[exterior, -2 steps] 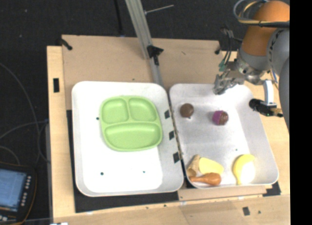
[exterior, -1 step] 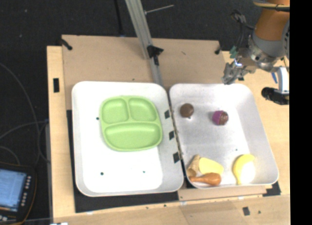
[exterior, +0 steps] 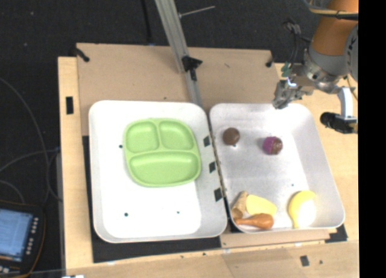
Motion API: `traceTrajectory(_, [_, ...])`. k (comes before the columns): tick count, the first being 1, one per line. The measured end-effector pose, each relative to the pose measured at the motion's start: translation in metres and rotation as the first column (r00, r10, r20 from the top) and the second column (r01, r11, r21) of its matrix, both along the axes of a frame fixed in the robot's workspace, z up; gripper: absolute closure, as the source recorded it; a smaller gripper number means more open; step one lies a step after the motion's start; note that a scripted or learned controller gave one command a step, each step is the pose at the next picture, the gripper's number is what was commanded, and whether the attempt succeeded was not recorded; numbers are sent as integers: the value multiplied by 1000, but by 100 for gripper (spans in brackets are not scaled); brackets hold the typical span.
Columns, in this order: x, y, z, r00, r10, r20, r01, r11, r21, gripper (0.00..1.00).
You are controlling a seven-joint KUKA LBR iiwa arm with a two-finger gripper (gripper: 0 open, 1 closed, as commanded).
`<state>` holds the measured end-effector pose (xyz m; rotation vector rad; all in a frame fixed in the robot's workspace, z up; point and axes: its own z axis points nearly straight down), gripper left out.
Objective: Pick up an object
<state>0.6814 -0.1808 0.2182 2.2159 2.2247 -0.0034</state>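
Over in the right-hand shallow white bin (exterior: 313, 150) lie the things on offer. A small round purple ball-like object (exterior: 272, 145) sits in the upper middle of the bin, and a small brown round object (exterior: 231, 136) rests to its left, close to the wall shared with the other bin. Along the near edge, a pale yellow wedge-shaped piece (exterior: 258, 204) lies against a tan lump at its left, with an orange carrot-like piece (exterior: 256, 221) touching it just below. A yellow and white rounded object (exterior: 303, 208) sits in the near right corner, apart from those.

From where I stand, the two-finger gripper (exterior: 281, 101) hangs at the far rim of that bin, well apart from every object, with nothing between its fingers; how wide they are set I cannot tell. Above it the grey arm with its orange band (exterior: 333, 32) reaches in from the right.

Beside this, the left white bin (exterior: 108, 210) bears a light green plastic tray with three compartments (exterior: 161, 152).
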Motion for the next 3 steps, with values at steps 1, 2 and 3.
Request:
traceTrajectory(1, [-23, 52, -3, 1000, 1, -1, -1, 1000, 3, 100])
traceTrajectory(2, [-42, 99, -8, 1000, 2, 0, -2, 1000, 3, 100])
traceTrajectory(3, [-64, 144, 6, 1000, 2, 1, -2, 1000, 4, 100])
